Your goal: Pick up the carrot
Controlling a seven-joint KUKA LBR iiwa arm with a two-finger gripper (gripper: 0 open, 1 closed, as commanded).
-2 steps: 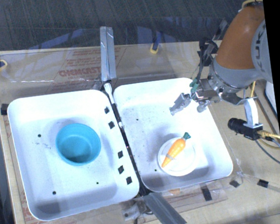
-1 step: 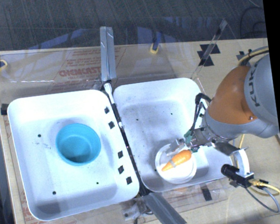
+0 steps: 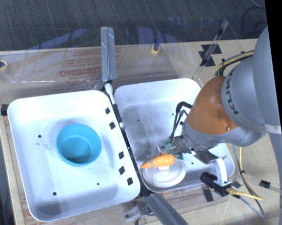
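An orange carrot (image 3: 159, 161) lies on top of a white round dish (image 3: 164, 177) at the front left of the right bin (image 3: 144, 101). My gripper (image 3: 171, 148) reaches down from the grey arm with the orange band (image 3: 208, 113) and sits right at the carrot's right end, touching or just above it. The wrist hides how the gripper meets the carrot, and the carrot still rests on the dish.
A blue bowl (image 3: 78, 144) stands in the middle of the left bin (image 3: 39, 200). The divider with black clips (image 3: 118, 138) runs between the bins, close to the carrot's left. Cables and a black fitting (image 3: 214, 182) hang by the right bin's front right corner.
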